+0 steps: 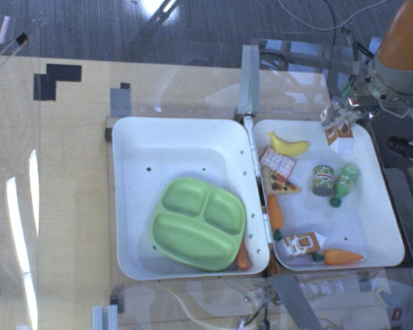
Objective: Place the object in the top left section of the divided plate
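The desk (pixel 55 184) carries two white bins. The left bin (pixel 134 157) has the green divided plate (pixel 198 223) sitting lower middle of the frame. The right bin (pixel 378 212) holds a banana (pixel 289 144), green bottle (pixel 343 183), small can (pixel 323 179) and carrots. Upper right, the pincer (pixel 339 117) hovers over a small carton (pixel 340 135); can't tell if it's clamped.

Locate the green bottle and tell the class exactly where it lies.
The green bottle lies in the right bin, toward its right side, just right of the small can and below the gripper.
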